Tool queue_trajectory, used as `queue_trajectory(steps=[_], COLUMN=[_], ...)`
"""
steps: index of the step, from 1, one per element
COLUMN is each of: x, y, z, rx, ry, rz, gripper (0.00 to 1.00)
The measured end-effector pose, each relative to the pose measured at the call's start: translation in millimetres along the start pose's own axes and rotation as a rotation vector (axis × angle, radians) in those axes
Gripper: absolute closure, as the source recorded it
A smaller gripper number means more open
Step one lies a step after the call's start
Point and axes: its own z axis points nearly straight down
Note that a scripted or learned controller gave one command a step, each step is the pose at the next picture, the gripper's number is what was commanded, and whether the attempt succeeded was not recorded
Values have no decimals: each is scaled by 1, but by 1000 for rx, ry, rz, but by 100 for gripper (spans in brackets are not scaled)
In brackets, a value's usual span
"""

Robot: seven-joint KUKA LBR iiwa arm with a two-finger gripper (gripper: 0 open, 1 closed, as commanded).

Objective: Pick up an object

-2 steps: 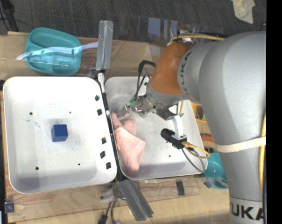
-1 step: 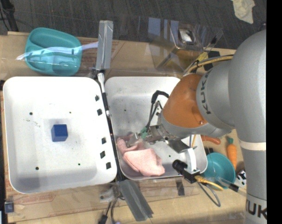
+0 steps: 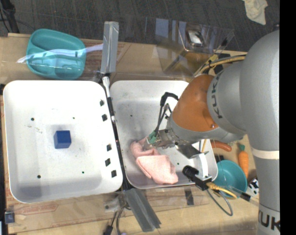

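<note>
Gripper [image 3: 157,140] of the grey-and-orange arm [image 3: 214,106] hung low in the right bin [image 3: 138,94], its tip at the upper edge of a pink cloth [image 3: 155,164] lying just below it; whether it was open or closed could not be told. Well off to its left, a blue cube [image 3: 62,139] sat in the left bin [image 3: 20,102].

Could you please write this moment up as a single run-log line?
arm: over right bin | gripper: low, at pink cloth | grasp: unconfirmed | left bin: blue cube untouched
</note>
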Motion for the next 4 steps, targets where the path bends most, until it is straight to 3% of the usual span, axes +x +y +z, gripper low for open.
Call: queue_trajectory(steps=[1,2,3,4], x=[0,-2,-41,-40], y=[0,38,-30,-28], z=[0,12,10,0], rx=[0,5,1,-1], ry=[0,2,1,0], rz=[0,-9,-18,-27], gripper=[0,0,0,100])
